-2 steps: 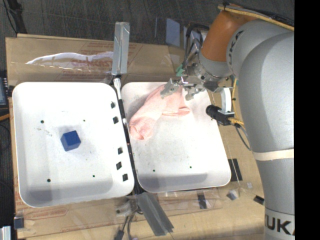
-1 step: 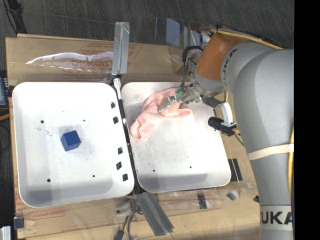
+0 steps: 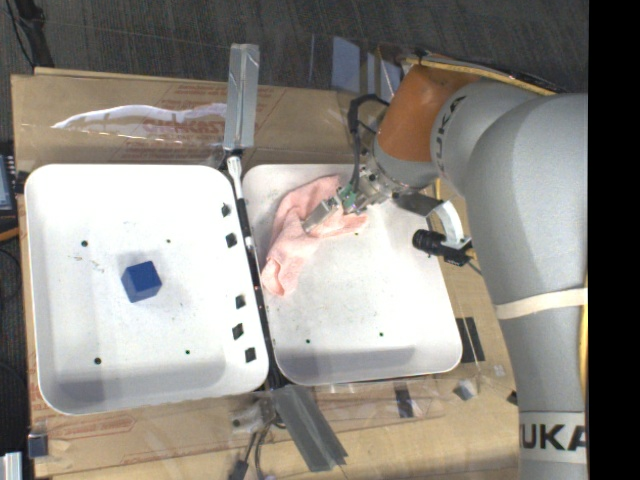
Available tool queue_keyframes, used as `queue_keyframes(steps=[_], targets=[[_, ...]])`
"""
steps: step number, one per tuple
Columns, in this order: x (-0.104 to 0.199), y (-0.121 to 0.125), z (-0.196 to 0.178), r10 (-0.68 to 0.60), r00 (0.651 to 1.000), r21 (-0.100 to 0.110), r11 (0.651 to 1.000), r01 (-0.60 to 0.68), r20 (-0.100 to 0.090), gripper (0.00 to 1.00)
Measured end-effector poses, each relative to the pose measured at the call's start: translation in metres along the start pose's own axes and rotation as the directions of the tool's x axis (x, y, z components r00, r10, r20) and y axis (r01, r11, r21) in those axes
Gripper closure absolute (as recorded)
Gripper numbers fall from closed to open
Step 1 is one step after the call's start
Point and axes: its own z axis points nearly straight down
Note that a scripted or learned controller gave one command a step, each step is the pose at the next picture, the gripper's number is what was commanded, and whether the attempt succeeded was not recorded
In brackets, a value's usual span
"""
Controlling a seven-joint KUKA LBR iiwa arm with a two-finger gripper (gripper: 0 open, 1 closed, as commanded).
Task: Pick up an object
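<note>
Two bins, one try under way: the gripper (image 3: 330, 211) is down on the pink cloth (image 3: 300, 236).
The cloth lies by the right bin's (image 3: 400, 353) far-left corner, unlifted; whether the jaws are closed on it I cannot tell. A blue cube (image 3: 142, 280) sits mid-left bin (image 3: 60, 388). Bench cardboard-topped, floor dark.

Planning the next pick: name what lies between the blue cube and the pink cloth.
In the camera view, the bins' adjoining white walls, with small black clips, lie between the blue cube and the pink cloth.
</note>
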Motion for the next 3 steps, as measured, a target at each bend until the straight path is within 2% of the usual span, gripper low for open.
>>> queue_keyframes(steps=[1, 2, 3], targets=[[0.01, 0.0, 0.0, 0.171, 0.985, 0.002, 0.985, -0.171, 0.0, 0.0], [-0.023, -0.01, -0.001, 0.114, 0.994, -0.002, 0.994, -0.114, 0.002, 0.0], [-0.013, -0.005, -0.001, -0.051, 0.999, -0.001, 0.999, 0.051, 0.001, 0.0]])
